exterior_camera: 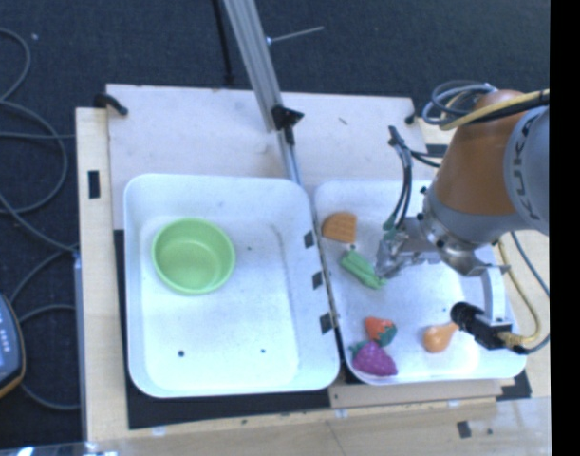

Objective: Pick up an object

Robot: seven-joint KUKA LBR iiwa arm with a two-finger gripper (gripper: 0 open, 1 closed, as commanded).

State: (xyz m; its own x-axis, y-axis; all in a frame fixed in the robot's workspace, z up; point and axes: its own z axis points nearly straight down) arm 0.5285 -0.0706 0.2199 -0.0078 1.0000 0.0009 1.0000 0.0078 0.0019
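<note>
My gripper (390,258) hangs low over the right bin (418,202), at the right end of a green oblong toy (362,270) that lies near the bin's left wall. It looks to be touching that toy or just above it; contact is hard to judge. An orange-brown bread-like piece (339,226) lies behind the green toy. Toward the bin's front sit a red strawberry (379,330), a purple grape bunch (374,359) and an orange pear (439,337).
The left bin (271,350) holds a green bowl (194,255) at its left side. A slanted metal pole (256,50) comes down to the bench behind the gap between the bins. Cables and a black fitting (479,326) hang off the arm over the right bin's front right.
</note>
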